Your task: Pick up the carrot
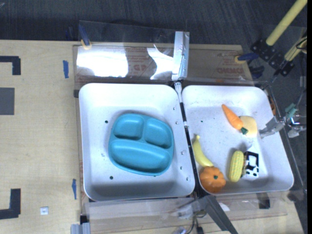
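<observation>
Camera view shows the carrot [232, 117] in the right bin [204, 99], toward its far right part, lying flat on the white floor; its long axis runs on a slant, the orange tip pointing up and to the left, the green stem end down and to the right; that stem end touches or just overlaps a pale yellow fruit [248, 126], so the thick end is crowded while the tip lies free.

At the bin's right rim a small metallic part, which I take for the gripper [273, 126], reaches in from the right; it is too small and blurred to say whether it is released or clenched, and nothing can be seen held in it; I cannot tell its state.

The carrot lies to the left of the gripper and a little farther up the view, near but apart, with the pale fruit between them; so, as I judge, the coming move must pass over that fruit and turn the wrist to close across the slant.

A banana [200, 152], corn [236, 165] and small pumpkin [213, 178] lie nearer the front, well clear of the carrot; a blue tray [141, 143] sits in the left bin [92, 130].
</observation>
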